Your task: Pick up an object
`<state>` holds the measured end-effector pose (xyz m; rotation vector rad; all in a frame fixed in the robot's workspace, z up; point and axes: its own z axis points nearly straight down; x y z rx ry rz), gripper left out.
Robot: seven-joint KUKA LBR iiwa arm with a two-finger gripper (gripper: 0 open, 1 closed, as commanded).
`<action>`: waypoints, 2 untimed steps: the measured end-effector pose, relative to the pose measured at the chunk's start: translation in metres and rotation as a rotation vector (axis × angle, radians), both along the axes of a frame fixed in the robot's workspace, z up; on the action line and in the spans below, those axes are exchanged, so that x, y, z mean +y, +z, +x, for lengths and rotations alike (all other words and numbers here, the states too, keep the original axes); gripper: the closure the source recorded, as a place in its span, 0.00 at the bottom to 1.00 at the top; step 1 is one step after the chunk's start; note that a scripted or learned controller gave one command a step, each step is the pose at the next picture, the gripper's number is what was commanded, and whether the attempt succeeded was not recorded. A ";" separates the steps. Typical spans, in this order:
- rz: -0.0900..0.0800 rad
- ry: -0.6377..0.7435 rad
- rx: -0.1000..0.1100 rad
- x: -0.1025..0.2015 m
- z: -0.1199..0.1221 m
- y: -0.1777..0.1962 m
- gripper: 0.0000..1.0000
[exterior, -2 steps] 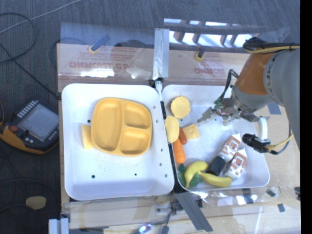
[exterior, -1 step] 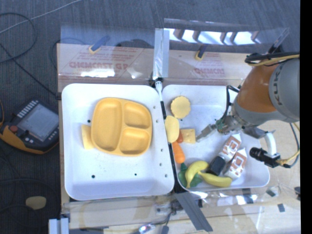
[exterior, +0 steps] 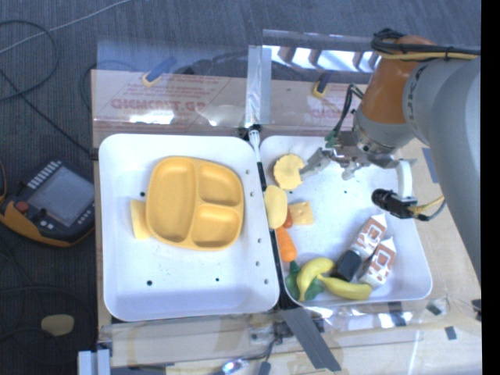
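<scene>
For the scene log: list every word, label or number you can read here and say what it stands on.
Red printing on the cardboard sheet behind the bins: mirrored or blurred, not readable.
Red and white cartons in the right bin: patterned print, too small to read.
Handheld pendant on the floor: screen and keys, no legible text.
Nothing else bears text.

A round yellow disc (exterior: pixel 287 170), perhaps a toy food slice, lies tilted in the right bin (exterior: pixel 406 233), at its far-left corner, just beyond a paler oval piece (exterior: pixel 275 206).
</scene>
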<state>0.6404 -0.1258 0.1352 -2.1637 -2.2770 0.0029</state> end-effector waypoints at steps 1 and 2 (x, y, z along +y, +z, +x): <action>-0.002 0.202 -0.034 -0.005 -0.052 -0.037 0.00; -0.002 0.392 -0.018 0.015 -0.066 -0.043 0.00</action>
